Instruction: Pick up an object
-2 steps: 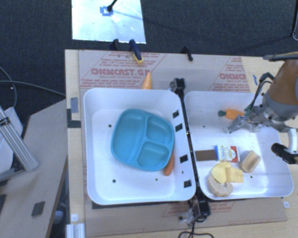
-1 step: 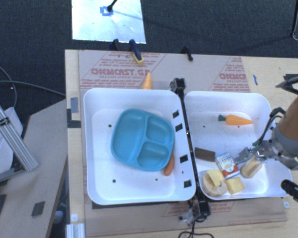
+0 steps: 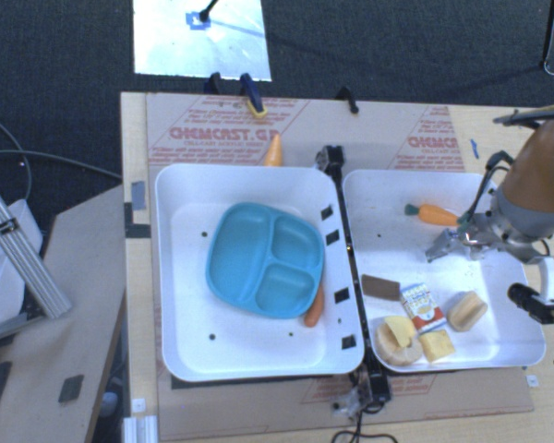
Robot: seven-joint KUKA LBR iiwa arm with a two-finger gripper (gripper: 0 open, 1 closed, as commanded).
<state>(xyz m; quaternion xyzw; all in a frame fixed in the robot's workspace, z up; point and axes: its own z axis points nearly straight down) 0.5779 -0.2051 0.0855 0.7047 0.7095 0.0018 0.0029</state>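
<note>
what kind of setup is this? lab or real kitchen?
Likely a robot lab bench, not a kitchen. Two white bins sit clamped side by side on a board, a blue divided plate lies in one, toy food such as a carrot in the other, and the gripper reaches in over it.

Sitting on the bench right now — two white bins (image 3: 180, 275), one blue divided plate (image 3: 265, 258), and three carrots (image 3: 436, 215) showing.
</note>
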